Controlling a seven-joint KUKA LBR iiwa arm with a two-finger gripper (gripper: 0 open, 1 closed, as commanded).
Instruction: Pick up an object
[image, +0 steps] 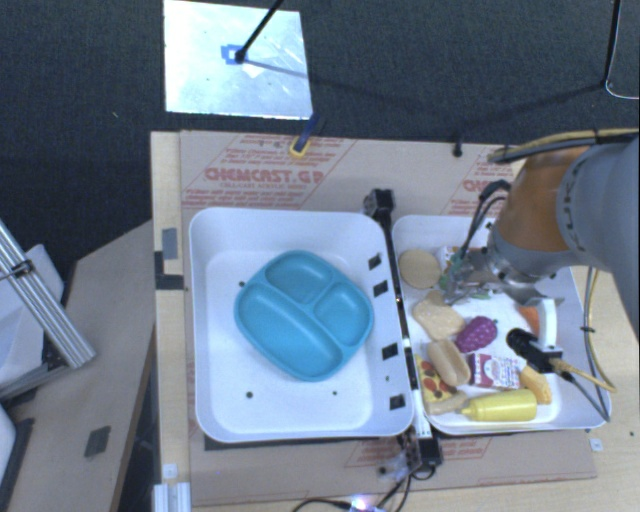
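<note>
Your gripper (458, 283) hangs low over the right bin (575, 300), where the toy food (478, 333) lies crowded for picking, but you cannot tell whether its jaws are released or clenched.

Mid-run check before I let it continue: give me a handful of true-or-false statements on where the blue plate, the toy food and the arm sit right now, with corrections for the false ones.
1. The blue divided plastic plate lies in the left white bin. True.
2. The yellow plastic mustard bottle lies on the blue plate. False: it lies in the right white bin, along its near edge.
3. The gripper is down over the right bin, near the round tan toy cookie. True.
4. The purple toy grape bunch sits in the left bin. False: it is in the right bin, among the other toy food.
5. The toy hot dog lies in the right bin. True.
</note>
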